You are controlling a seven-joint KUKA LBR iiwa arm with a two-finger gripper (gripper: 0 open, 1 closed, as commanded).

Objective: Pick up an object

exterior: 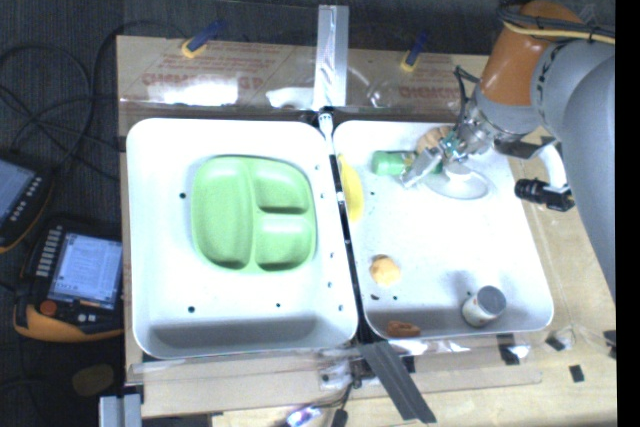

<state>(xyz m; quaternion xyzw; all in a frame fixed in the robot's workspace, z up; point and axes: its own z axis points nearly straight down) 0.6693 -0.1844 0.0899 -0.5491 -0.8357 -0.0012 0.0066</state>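
The gripper [425, 165] hung low in the right bin [520, 245], at a green object [390, 161] lying with its long axis left-right. Whether the claw grasped it could not be told.

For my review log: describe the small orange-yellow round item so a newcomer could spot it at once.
Start at the right bin, the one without the green divided tray. Look along its left wall, about midway to the front: the orange-yellow ball lies there alone. Unlike the grey metal cup at the front right, it is warm-coloured and round.

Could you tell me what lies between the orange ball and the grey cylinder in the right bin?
In the camera view, only bare white bin floor lies between the orange ball and the grey cylinder.
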